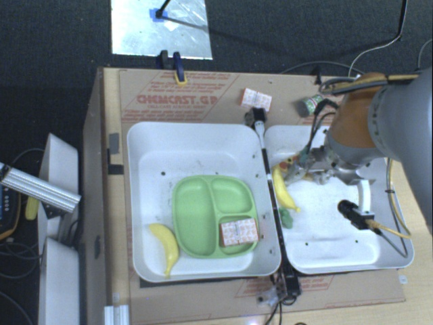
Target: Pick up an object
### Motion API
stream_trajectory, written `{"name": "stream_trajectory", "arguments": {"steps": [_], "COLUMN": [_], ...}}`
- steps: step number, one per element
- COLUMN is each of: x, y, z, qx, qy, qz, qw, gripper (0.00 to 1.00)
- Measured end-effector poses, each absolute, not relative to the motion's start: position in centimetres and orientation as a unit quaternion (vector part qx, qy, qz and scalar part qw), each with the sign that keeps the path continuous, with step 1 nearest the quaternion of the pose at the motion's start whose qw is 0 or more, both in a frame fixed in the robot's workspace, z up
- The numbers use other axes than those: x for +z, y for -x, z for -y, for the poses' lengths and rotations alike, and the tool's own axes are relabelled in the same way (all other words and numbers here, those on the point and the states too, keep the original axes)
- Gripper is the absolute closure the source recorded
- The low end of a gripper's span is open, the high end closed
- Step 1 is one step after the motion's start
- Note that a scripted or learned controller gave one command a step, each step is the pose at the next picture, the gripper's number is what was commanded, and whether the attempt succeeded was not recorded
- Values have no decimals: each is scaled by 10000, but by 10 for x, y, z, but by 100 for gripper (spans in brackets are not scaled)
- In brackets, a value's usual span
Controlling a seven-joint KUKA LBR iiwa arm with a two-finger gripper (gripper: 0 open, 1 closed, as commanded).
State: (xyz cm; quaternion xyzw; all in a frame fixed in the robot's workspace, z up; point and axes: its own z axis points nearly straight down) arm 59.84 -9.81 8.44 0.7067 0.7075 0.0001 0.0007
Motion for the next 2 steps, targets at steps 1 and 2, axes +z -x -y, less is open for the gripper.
{"name": "stream_trajectory", "arguments": {"steps": [1,2], "x": [85,97], "y": [-656,-656], "z": [99,100], "qx": [1,-13], "qy": [-7056,-7048], "qz": [-7086,-7094], "qw": [10,6], "gripper": [0,100]}}
